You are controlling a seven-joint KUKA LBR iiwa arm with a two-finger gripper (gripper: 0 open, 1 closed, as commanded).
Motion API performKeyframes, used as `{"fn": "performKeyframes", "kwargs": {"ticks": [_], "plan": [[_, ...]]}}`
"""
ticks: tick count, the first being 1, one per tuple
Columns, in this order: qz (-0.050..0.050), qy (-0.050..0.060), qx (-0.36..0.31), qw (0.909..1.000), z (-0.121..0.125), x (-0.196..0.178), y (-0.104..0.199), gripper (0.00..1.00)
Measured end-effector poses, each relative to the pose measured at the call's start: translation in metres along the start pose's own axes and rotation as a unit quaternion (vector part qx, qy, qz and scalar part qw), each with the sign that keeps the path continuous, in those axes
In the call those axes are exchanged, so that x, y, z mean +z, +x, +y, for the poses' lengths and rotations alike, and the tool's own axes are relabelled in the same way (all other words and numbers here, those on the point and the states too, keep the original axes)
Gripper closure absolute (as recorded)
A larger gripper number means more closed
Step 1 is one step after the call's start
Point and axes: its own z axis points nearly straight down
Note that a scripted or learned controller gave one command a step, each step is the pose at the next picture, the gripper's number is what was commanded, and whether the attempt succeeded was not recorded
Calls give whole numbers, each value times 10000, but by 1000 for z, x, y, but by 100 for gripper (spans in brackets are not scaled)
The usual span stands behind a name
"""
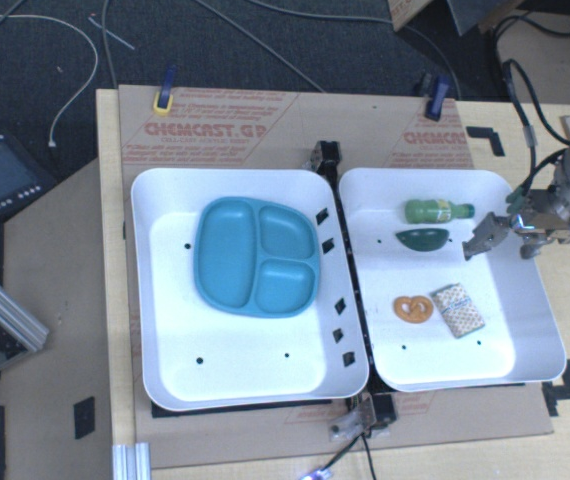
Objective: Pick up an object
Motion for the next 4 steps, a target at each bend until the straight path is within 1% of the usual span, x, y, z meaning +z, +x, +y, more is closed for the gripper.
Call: {"fn": "performKeyframes", "kwargs": {"ticks": [1, 2, 3, 4], "plan": [[9, 33, 8, 10000, -5, 58, -8, 0], [10, 29, 4, 10000, -1, 116, -15, 0], [6, -12, 8, 10000, 1, 162, -15, 0], [-7, -25, 6, 10000, 1, 150, -16, 100]]}}
